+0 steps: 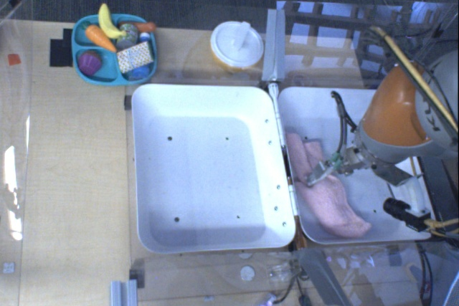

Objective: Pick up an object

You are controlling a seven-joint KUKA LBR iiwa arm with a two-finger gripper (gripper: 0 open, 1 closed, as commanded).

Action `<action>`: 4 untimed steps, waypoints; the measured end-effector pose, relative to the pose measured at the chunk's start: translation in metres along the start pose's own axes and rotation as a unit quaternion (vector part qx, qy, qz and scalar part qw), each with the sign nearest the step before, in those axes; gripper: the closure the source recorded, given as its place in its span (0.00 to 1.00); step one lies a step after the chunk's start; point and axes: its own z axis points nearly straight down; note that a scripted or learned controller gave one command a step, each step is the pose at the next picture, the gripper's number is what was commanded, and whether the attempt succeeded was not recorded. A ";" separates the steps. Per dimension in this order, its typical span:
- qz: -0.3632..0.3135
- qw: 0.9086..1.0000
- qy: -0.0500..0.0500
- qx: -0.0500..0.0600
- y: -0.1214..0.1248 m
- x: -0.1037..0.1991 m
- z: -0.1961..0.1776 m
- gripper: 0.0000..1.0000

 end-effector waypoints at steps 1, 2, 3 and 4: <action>0.053 0.999 -0.002 -0.006 0.036 -0.008 0.012 0.00; 0.073 0.997 -0.003 -0.006 0.080 -0.018 0.012 0.00; 0.066 0.998 -0.002 -0.007 0.049 -0.018 0.012 0.00; 0.004 1.000 -0.004 -0.006 -0.009 -0.056 0.012 0.00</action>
